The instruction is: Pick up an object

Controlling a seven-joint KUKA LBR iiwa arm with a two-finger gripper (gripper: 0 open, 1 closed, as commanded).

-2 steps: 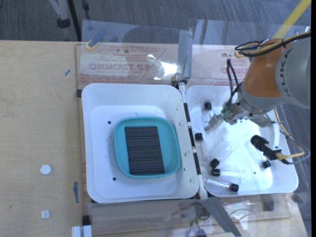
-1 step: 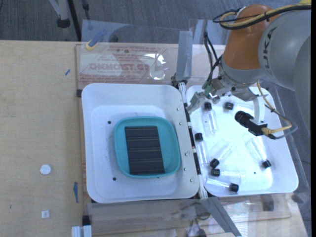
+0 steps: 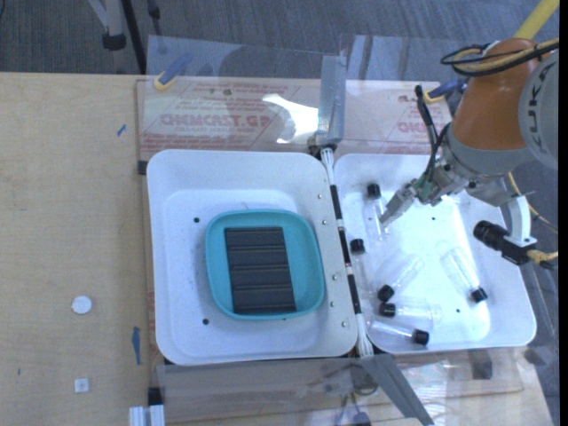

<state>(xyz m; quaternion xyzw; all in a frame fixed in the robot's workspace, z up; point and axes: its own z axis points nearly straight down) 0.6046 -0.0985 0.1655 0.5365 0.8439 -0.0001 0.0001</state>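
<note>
Gripper [image 3: 383, 218] low in right bin [image 3: 506, 327], among clear vials [image 3: 401, 333]; finger spread unclear

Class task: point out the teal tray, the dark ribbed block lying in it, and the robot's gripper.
teal tray [image 3: 218, 264]: camera view, left rim.
dark ribbed block [image 3: 258, 270]: camera view, middle of top face.
gripper [image 3: 383, 216]: camera view, between fingertips.

A pale wooden bench [image 3: 62, 193] bears two shallow white bins side by side, the left bin [image 3: 169, 185] and the right bin [image 3: 510, 322] touching. A small white disc [image 3: 82, 305] lies on the bare wood, well left of them.
</note>
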